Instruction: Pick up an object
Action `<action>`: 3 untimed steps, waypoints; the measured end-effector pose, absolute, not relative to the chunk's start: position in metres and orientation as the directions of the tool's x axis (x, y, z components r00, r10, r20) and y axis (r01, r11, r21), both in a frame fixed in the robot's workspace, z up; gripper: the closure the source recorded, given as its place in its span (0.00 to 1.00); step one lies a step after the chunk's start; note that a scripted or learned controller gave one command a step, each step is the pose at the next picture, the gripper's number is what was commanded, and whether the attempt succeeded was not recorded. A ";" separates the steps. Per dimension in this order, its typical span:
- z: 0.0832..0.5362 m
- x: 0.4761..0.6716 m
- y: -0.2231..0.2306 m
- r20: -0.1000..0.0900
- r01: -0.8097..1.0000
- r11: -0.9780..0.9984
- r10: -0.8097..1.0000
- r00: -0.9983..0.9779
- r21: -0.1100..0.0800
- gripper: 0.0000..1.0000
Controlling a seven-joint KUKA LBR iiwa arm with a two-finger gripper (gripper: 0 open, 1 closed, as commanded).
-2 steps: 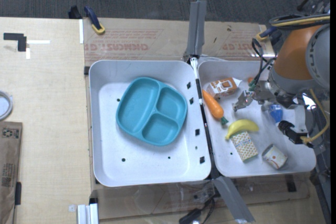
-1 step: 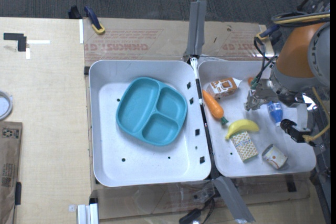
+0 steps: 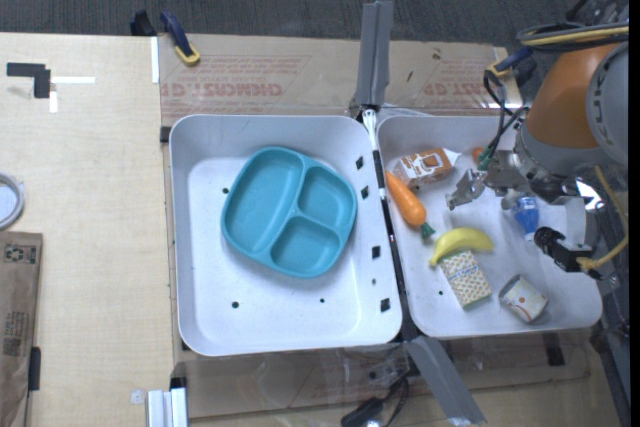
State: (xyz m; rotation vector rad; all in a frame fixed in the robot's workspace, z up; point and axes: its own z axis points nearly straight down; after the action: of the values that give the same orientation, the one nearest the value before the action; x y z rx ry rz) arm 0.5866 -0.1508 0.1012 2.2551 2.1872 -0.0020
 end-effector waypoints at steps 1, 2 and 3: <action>0.110 0.586 -0.152 -0.002 0.999 -0.034 0.999 0.034 -0.001 1.00; 0.119 0.586 -0.153 -0.002 0.999 -0.037 0.999 0.037 -0.002 1.00; 0.119 0.586 -0.153 -0.002 0.999 -0.038 0.999 0.038 -0.002 0.00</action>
State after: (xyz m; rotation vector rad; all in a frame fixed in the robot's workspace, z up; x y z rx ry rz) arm 0.5863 -0.1532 0.1189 2.2626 2.1792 -0.0045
